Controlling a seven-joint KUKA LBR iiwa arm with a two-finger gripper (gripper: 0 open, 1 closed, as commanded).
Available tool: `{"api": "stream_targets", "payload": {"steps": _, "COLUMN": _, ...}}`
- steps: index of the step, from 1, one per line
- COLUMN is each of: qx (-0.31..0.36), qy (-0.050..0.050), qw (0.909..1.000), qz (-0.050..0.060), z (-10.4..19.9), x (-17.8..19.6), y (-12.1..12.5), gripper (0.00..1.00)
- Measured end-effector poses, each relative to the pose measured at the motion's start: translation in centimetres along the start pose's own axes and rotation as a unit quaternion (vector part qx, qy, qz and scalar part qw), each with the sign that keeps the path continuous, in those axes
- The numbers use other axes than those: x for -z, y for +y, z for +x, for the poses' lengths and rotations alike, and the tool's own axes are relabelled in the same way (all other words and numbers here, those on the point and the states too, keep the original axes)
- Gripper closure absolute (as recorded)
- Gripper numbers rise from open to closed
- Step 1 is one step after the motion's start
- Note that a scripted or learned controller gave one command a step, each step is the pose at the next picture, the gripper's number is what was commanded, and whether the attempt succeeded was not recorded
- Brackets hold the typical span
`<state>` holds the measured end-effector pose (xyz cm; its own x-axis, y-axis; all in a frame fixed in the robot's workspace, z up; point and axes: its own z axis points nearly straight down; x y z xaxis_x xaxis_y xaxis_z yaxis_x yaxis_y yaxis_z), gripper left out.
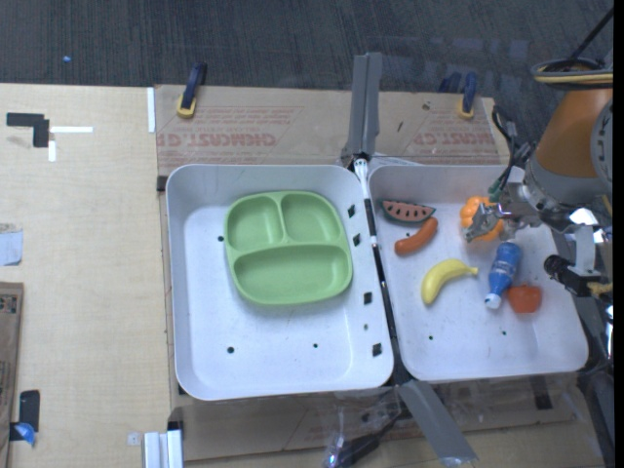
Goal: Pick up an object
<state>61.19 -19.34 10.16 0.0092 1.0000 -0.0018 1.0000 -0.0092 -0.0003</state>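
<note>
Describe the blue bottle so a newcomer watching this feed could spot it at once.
Start at the right-hand white bin, the one without the green plate. Near its right side lies a small blue bottle, white cap pointing down-left, between the banana and a red-orange fruit. It is the one blue item among the toy foods.

The scene is lit evenly and fairly brightly from above, with no hard directional beam evident. The two white bins (pixel 185 291) are rendered bright but not blown out, and only soft, short shadows are cast under the green plate (pixel 290 248) and the small items in the right bin. A small specular glare is seen on shiny metal at the arm's wrist (pixel 583 218). The dark carpet (pixel 292 18) at the top is reproduced dim, with little detail. Moderate sharpness is kept across the bench, though fine detail is softened by low resolution. Slight bowing of straight edges is noticed toward the frame borders.
</note>
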Motion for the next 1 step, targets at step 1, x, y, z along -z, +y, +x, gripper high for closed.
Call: {"api": "stream_targets", "payload": {"steps": 1, "qx": -0.129, "qy": 0.0, "qw": 0.9916, "qz": 0.001, "z": 2.35, "x": 18.1, "y": 4.67, "gripper": 1.0}}
